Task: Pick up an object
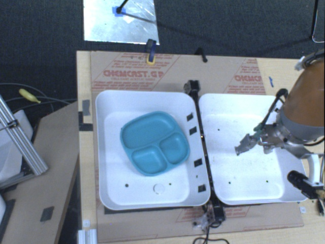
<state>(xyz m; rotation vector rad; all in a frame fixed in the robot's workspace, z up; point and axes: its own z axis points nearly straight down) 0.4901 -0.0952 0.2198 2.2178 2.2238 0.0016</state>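
Camera view: blue divided plate [155, 142] lies flat in the left bin [109, 136]. Tool [244, 145] sits over the right bin [244, 187], well apart from it; grip state cannot be determined.

Blue divided tray [154, 142]: smooth moulded plastic, soft satin sheen. Left bin [109, 151] and right bin [244, 187]: white plastic, smooth, matt to faintly glossy. Table [137, 72], upper centre of frame: brown board, looks like cardboard, matt, red print. Sheet [119, 14], upper left: silvery, reflective, foil-like, creased. Floor [35, 44]: dark, rough, carpet-like. Tool [244, 145]: grey metal, dull finish. Arm band [307, 98], right edge: orange, glossy.
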